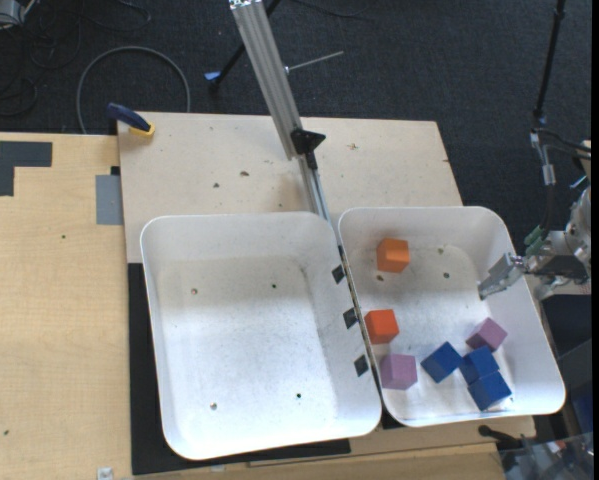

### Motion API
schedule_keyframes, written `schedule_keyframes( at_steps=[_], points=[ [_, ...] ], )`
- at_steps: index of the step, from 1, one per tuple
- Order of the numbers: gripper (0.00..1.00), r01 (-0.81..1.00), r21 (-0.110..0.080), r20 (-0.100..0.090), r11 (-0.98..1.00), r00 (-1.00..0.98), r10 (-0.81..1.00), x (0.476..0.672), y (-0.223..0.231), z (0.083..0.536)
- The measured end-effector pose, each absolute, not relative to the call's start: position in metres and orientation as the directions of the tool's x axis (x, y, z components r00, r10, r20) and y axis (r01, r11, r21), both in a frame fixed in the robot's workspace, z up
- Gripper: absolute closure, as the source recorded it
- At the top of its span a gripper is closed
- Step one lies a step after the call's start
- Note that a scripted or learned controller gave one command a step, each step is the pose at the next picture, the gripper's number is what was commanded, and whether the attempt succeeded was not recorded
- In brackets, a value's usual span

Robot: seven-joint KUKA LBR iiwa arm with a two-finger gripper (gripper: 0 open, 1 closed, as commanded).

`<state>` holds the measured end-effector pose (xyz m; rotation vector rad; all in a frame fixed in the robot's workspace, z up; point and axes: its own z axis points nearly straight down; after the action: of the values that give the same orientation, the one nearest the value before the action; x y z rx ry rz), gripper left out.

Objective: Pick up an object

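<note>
The right bin (431, 215) holds several small cubes. One orange cube (392, 255) lies near its back left, and a second orange cube (381, 325) sits against its left wall. A purple cube (398, 371) rests at the front left and another purple cube (487, 335) towards the right. Three blue cubes (441, 361) (478, 365) (491, 391) cluster at the front right. My gripper (509, 271) hangs over the bin's right rim, above and right of the cubes, with nothing seen held in it.
The left bin (149, 238) stands beside the right one. A slanted aluminium bar (274, 78) runs from the back down to the gap between the bins. A blue clamp (129, 118) lies at the bench's back left corner.
</note>
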<state>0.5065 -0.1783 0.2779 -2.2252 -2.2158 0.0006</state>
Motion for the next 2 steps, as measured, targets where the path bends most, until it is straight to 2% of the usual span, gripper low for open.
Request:
schedule_keyframes(
  at_steps=[1,2],
  points=[
    [0.0,1.0,-0.01,0.004,0.004,-0.004,1.0,0.546,-0.136,0.192],
    [0.0,1.0,-0.003,0.002,0.004,-0.004,1.0,0.605,-0.099,0.145]
  ],
)
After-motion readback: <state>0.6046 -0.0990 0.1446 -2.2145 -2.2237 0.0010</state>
